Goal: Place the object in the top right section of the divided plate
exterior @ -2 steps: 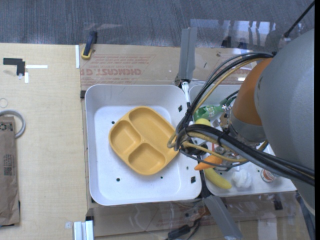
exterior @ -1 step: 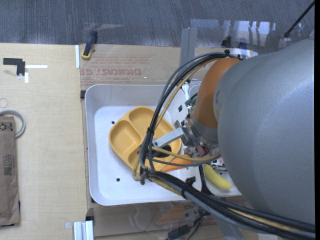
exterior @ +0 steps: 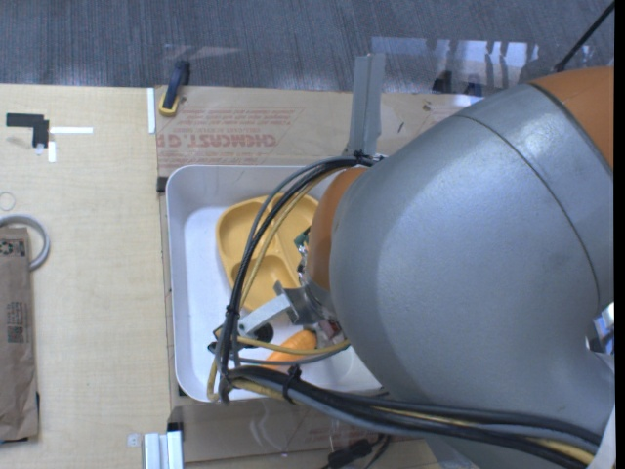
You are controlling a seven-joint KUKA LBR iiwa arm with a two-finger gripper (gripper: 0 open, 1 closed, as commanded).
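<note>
Looming over the near right of the view, the grey arm [exterior: 469,262] with its orange band [exterior: 576,86] hides most of the bench. Its black cables [exterior: 256,252] loop down into one white bin [exterior: 178,262], the single bin that can be counted here. At the arm's lower left the gripper [exterior: 293,316] reaches into that bin; a pale grey part of it juts leftward, but whether the claw is wide, narrow or closed on anything I cannot tell, since cables and wrist cover it.

Just below the gripper lies one orange object [exterior: 293,342], low in the bin near its front wall, partly hidden by cables; it seems to touch or sit just beside the gripper, though contact is unclear. Behind it sits one yellow divided plate [exterior: 249,237], its ridges showing at the left and its right side covered by the arm. The orange object is at the plate's near edge, possibly off the plate.

Farther back, a brown cardboard sheet [exterior: 244,125] with reversed red lettering lies beyond the bin. At far left on the pale wooden bench [exterior: 88,262] rests one brown paper bag [exterior: 18,330].
</note>
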